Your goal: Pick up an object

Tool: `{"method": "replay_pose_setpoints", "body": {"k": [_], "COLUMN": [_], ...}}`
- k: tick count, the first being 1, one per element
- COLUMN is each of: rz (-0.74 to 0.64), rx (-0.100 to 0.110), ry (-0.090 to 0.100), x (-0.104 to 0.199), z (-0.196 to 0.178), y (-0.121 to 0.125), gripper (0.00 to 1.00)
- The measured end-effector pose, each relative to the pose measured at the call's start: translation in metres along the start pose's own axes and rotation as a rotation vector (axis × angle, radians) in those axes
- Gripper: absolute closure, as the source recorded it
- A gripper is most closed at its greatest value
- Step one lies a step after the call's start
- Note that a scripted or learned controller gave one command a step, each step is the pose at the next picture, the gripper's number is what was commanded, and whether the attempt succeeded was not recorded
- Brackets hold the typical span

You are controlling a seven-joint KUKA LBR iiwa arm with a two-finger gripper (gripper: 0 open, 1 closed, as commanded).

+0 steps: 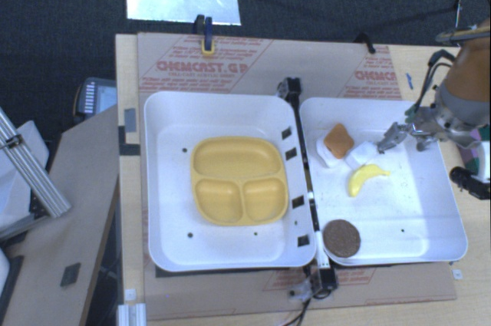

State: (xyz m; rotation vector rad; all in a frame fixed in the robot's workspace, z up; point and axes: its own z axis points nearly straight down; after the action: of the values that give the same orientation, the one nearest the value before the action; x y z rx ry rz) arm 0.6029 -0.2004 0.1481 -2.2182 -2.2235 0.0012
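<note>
In the right bin (430,240) lie a yellow banana (366,178), a tan bread-like piece (338,140) resting on a small white block (354,156), and a round brown cookie (341,237) near the front left corner. My gripper (402,136) hangs over the bin's far right part, just right of the white block and above the banana. Its fingers are spread apart with nothing between them.
The left bin (165,163) holds a yellow divided tray (236,179). A black clip divider (295,156) runs between the bins. Cardboard (230,60) lies under both bins. A metal frame (27,171) stands at the left.
</note>
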Motion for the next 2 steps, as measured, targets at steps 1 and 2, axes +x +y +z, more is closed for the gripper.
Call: {"method": "replay_pose_setpoints", "body": {"k": [1,2], "rz": [0.0,-0.002], "rx": [-0.01,-0.029], "ry": [0.005,-0.006], "x": [0.0,-0.003], "z": [0.052,0.035], "y": [0.009,0.013], "gripper": [0.0,1.0]}}
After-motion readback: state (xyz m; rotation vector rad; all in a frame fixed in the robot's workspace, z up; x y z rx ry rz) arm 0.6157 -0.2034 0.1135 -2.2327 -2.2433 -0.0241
